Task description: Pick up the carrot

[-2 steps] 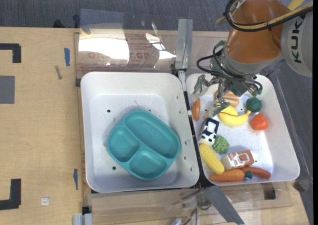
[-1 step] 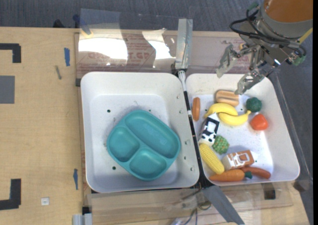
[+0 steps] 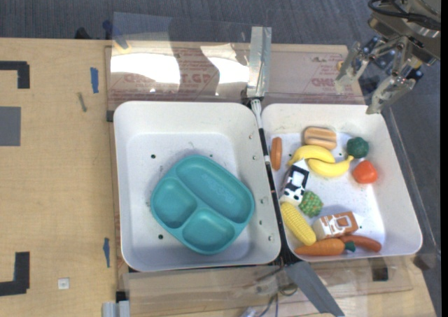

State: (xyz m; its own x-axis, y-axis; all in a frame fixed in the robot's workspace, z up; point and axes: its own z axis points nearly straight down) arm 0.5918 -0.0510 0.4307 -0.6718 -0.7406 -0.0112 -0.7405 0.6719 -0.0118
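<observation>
The carrot (image 3: 320, 248) is a long orange piece lying along the front edge of the right bin (image 3: 401, 189), just below a small orange-and-white carton (image 3: 337, 224) and to the right of a corn cob (image 3: 296, 221). My gripper (image 3: 364, 86) hangs above the far right corner of that bin, well away from the carrot, open with nothing between its fingers.
The right bin also holds a banana (image 3: 323, 161), a hot dog bun (image 3: 320, 135), a sausage (image 3: 276, 152), broccoli (image 3: 358, 146), a tomato (image 3: 365, 172), a black-and-white toy (image 3: 297, 184) and a red chili (image 3: 362, 243). A teal divided plate (image 3: 202, 202) sits in the left bin (image 3: 133, 168).
</observation>
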